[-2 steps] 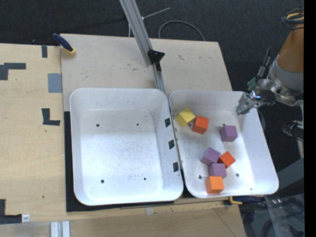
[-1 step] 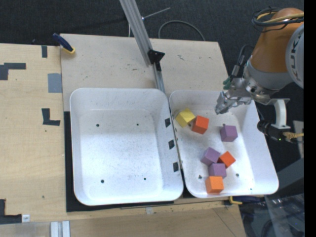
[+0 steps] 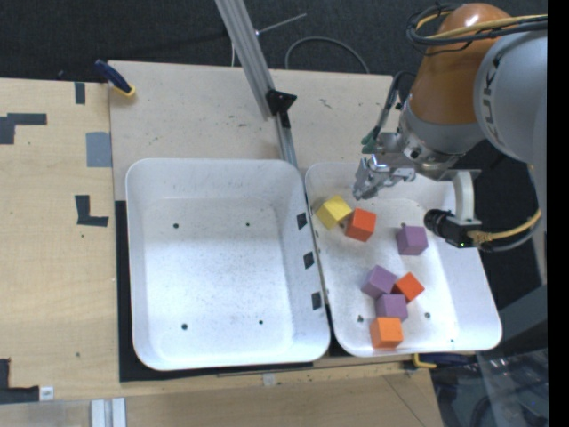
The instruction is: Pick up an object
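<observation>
gripper hangs over the far end of the right bin, w/ the yellow cube and orange-red cube just below and beside it, touching each other, nothing seen btwn the fingers. finger spacing can't be told, tips blur against the white bin wall. other blocks lie nearer the front: purple cube apart at right, then a cluster of purple block, orange block, purple block and orange cube.
</observation>
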You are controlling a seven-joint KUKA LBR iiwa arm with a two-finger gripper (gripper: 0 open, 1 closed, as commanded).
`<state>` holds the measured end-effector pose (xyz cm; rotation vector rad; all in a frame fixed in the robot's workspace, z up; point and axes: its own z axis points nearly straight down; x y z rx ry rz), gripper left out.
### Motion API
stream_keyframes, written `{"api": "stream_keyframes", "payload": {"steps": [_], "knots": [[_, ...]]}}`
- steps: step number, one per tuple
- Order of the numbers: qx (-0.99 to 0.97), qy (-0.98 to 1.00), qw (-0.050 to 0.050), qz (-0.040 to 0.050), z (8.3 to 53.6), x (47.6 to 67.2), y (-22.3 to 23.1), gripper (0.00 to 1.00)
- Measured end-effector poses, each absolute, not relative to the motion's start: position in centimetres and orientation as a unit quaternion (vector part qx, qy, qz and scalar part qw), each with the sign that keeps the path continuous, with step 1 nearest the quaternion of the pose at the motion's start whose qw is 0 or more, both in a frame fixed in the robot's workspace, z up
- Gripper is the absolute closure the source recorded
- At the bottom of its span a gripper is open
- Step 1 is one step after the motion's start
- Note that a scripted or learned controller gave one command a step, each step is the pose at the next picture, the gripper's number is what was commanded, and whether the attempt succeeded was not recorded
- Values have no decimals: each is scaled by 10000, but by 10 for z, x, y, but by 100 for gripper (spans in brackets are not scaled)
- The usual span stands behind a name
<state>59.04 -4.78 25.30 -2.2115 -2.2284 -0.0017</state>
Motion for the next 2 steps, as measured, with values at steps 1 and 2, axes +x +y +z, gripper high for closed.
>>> {"api": "stream_keyframes", "payload": {"steps": [1,2], "knots": [[-7046,-7096,8,-5,256,606,4,100],[-7046,-7096,9,1,246,625,61,100]]}}
